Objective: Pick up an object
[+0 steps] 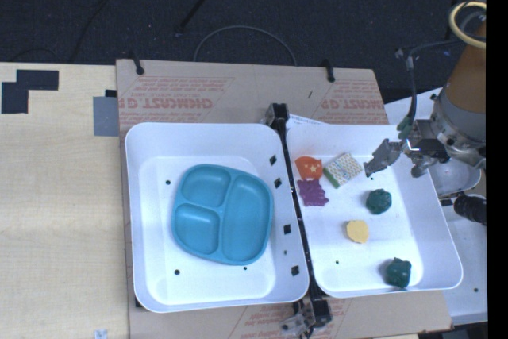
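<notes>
A grey arm is seen reaching in from the right over the right-hand bin (444, 282), its hand (384, 157) poised above the bin's upper edge near a speckled green-and-white block (343, 169). Nothing is seen between its fingers, and whether the hand is released or clenched cannot be told from the picture. Several small items are scattered in this bin: the block, an orange-red piece (309, 166) touching a purple piece (313, 194), a yellow disc (357, 231), and two dark green lumps, one mid-bin (379, 201) and one near the front corner (398, 272). The left-hand bin (151, 147) is occupied by a blue divided plate (222, 212).

The block, nearest the hand, is judged light and perhaps spongy; a hold across its two long sides would seem surest. The green lumps look knobbly and might shift under a pinch. The flat purple piece is thought hard to lift from the bin floor.

The arm's upper part is cut off by the frame, the fingertips are blurred, and the materials of the small items cannot be made out.
</notes>
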`<state>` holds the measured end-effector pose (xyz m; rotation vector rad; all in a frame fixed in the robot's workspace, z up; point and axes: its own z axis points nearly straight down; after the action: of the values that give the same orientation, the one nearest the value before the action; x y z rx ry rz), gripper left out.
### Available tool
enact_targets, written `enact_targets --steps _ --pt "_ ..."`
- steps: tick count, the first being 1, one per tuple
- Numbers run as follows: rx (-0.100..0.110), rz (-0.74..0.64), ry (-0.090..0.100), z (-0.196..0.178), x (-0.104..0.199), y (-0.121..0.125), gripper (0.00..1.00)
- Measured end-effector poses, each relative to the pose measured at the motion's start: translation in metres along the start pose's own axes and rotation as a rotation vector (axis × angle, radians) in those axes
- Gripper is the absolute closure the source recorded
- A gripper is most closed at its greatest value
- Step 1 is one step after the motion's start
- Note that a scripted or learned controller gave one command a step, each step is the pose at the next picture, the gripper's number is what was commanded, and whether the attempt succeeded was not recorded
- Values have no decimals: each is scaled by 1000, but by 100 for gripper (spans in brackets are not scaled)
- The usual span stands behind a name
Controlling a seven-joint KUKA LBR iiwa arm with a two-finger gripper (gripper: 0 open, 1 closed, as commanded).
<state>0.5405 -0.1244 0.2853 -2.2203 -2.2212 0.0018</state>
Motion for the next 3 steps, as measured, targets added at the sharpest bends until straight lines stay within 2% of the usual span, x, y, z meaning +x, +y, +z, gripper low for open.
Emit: enact_targets --steps 1,2,3 --pt "6 1 1 44 -2 0 0" --pt "7 0 2 98 2 -10 0" --pt "7 0 2 162 0 -10 0"
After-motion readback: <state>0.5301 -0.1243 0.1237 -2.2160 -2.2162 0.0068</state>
